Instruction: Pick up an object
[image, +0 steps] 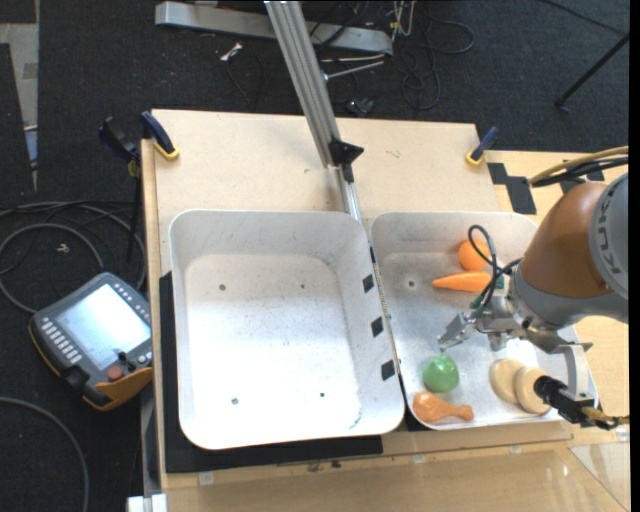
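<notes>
Right bin (400, 240), lower right of frame: gripper (462, 330) hangs apart, holding nothing, just above green ball (440, 375), which lies slightly lower left.

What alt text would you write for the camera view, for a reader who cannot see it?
The arm's end effector hangs over the right bin, just above a green ball. That bin also holds a carrot, an orange pear-shaped toy and a beige object. The left bin sits beside it, and a teach pendant lies on the floor at left.
</notes>
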